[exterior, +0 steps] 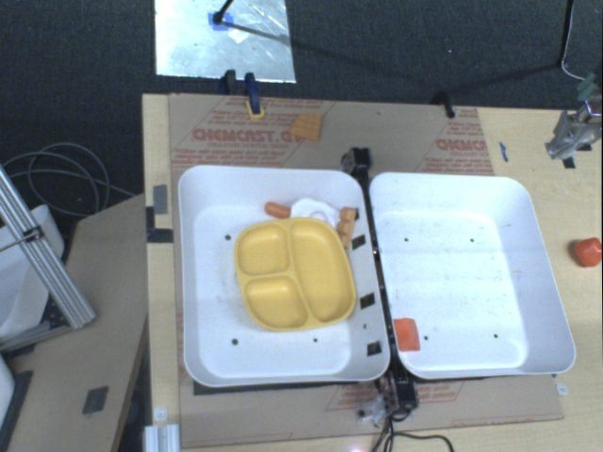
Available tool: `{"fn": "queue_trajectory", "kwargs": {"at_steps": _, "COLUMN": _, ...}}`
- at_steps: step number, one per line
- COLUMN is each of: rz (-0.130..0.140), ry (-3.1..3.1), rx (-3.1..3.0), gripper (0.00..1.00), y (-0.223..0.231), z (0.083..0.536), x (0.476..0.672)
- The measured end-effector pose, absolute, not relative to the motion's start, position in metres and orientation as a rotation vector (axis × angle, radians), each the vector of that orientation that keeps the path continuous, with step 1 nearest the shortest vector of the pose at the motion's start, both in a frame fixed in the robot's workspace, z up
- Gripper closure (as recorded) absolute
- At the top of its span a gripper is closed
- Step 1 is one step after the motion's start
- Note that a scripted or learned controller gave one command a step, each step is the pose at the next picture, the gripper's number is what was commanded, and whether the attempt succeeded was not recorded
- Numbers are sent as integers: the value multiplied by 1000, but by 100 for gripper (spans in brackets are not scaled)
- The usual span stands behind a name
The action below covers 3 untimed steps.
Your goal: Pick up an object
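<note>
the table (528, 135) carried two white bins side by side, the left bin (203, 281) and the right bin (542, 281), on printed cardboard (283, 130). a small tan block (307, 126) and an orange block (586, 250) lay beside them.

High, slanted — over both bins (377, 252)

Gripper (573, 136): a small grey metal part at the right edge of the view, over the far right corner of the worktop and well apart from both bins. Too little shows to tell its pose.
</note>
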State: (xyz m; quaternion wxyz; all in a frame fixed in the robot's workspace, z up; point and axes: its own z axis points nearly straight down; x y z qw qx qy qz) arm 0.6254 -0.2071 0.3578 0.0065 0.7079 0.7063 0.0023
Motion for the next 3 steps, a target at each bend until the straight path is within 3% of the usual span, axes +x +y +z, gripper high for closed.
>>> {"fn": "queue_trajectory", "kwargs": {"at_steps": 1, "rz": -4, "ry": 2246, "rx": 2212, "gripper": 100, "y": -49, "z": 176, "x": 619}}
{"fn": "queue_trajectory", "kwargs": {"at_steps": 2, "rz": 1, "ry": 2223, "rx": 2219, "gripper": 0, "y": -59, "z": 184, "x": 621}}
{"fn": "queue_trajectory", "kwargs": {"at_steps": 3, "rz": 7, "ry": 2210, "rx": 2216, "gripper": 0, "y": -140, "z": 257, "x": 655}}
